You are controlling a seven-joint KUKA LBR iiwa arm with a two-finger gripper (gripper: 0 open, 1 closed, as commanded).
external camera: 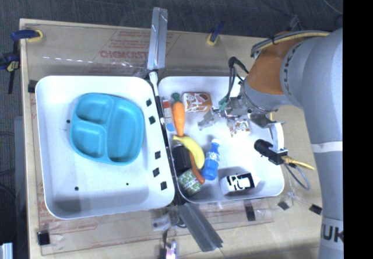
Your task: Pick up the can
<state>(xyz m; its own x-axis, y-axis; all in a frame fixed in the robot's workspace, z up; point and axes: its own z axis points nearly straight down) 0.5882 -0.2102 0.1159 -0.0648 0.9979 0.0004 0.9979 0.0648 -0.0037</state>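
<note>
Camera view: I see the can [189,182] lying at the right bin's [278,185] near-left corner under the banana [192,150], probably rigid, light, slick, best pinched across its body; hand [224,116] state unclear.

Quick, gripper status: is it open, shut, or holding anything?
Gripper: over the right bin, above the can; open or shut cannot be told, and nothing shows between it.

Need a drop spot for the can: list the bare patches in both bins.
Left bin: bare floor rings the blue tray, widest along the near edge. Right bin: crowded on its left by carrot, banana, bottle and can; small bare patch mid-floor under the gripper.
</note>
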